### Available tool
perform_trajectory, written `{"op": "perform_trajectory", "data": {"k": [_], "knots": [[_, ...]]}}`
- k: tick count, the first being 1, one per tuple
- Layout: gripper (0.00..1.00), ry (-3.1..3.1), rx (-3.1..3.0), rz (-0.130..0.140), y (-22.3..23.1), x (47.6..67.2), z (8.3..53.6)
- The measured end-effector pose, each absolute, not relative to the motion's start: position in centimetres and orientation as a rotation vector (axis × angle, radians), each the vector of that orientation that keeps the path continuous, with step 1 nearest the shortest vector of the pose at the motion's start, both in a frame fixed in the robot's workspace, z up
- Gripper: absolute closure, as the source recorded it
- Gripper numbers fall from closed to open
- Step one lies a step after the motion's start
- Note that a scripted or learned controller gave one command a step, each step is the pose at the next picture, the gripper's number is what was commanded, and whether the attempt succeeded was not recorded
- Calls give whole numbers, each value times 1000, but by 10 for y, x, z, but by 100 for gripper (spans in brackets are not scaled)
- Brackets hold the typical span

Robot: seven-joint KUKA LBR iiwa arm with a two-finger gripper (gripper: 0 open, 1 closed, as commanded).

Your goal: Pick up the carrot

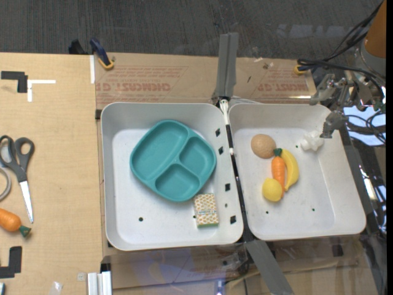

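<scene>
On the light wooden worktop (55, 165) two shallow white plastic bins sit side by side, touching along their inner walls. The small orange carrot with a green top (279, 166) lies in the right bin (344, 226), a little toward 10 o'clock from that bin's middle, its green end pointing to 12 o'clock. It rests against a curved yellow banana (291, 169) on its 3 o'clock side. A round yellow lemon (272, 190) touches its tip at 6 o'clock, and a tan egg-shaped object (263, 145) lies just beside its top at 11 o'clock. A small white crumpled piece (310, 142) sits near the bin's 1 o'clock area. The metal end effector (331, 125) hangs over the bin's 2 o'clock corner, well apart from the carrot, with nothing visible in it; how far it is open cannot be told. The left bin (116, 226) holds a teal three-compartment plastic plate (173, 160) in its middle and a small patterned yellow-green sponge block (206, 210) at the plate's 5 o'clock. Out on the worktop at 9 o'clock lie grey-handled scissors (18, 171), and a second orange carrot-like toy (11, 221) below them.
</scene>
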State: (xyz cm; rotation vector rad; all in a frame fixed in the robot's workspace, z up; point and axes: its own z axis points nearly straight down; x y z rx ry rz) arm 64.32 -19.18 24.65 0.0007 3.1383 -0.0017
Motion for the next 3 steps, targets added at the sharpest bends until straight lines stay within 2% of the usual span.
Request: {"op": "perform_trajectory", "data": {"k": [1,2,3], "knots": [[0,3133,186,0,-129,620,163],[0,3081,483,-1,-96,604,104],[0,3058,579,1,-102,529,103]]}}
